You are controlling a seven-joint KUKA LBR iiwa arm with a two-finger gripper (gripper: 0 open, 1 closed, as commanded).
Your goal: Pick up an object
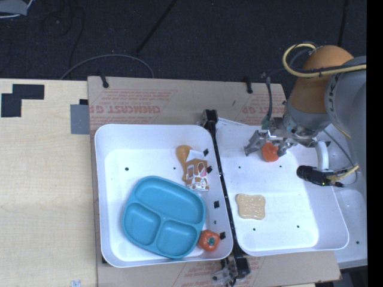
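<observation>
Here, your end effector (269, 146) sits low over the far part of the right bin (335, 232), its grey fingers (254, 143) spread on either side of a small orange-red object (270, 153). You can see that object right at the fingers, but whether they actually clamp it cannot be told from this angle. Nearer to you in the same bin lies a flat tan piece shaped like toast (250, 206), well apart from the end effector. In the left bin (111, 160) you have a blue divided tray (164, 216), a red tomato-like item (209, 240) touching the tray's near corner, a small patterned carton (196, 176) and a tan piece (184, 153) just behind it.
</observation>
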